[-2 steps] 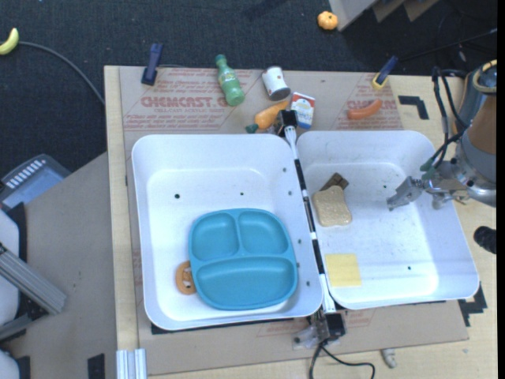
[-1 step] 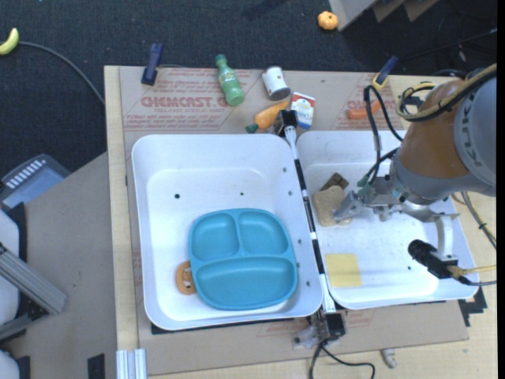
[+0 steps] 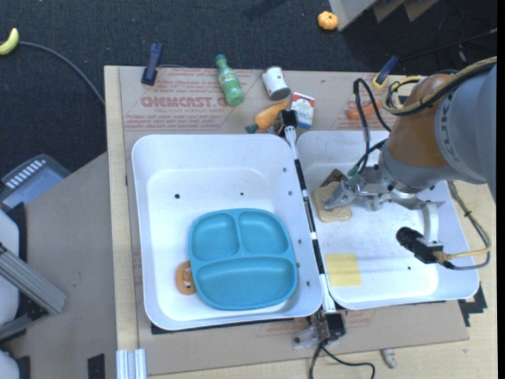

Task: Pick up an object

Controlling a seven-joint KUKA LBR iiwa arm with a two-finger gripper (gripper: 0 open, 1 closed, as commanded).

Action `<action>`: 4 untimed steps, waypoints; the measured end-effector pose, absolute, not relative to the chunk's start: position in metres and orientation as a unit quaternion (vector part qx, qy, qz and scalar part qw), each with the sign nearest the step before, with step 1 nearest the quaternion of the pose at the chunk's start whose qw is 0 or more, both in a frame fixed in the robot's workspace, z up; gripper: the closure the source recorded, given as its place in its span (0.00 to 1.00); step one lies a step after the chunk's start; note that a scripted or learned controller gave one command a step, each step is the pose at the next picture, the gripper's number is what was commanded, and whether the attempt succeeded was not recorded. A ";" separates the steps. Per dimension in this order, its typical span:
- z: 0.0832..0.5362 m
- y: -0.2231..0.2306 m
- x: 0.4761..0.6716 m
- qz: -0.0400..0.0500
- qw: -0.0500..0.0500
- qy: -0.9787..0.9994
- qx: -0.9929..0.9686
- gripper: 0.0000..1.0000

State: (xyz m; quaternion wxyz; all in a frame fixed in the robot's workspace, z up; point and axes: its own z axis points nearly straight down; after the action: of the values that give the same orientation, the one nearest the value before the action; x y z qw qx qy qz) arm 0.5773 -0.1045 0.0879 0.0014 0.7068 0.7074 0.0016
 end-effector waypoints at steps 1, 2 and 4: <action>0.084 -0.092 0.496 0.000 -0.001 0.707 0.707 0.00; 0.085 -0.099 0.561 0.000 0.001 0.707 0.707 0.00; 0.096 -0.106 0.665 -0.002 -0.004 0.708 0.706 0.00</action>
State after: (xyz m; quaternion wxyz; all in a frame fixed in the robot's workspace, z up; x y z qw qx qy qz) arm 0.6651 -0.1063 0.0963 -0.0037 0.7061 0.7081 -0.0022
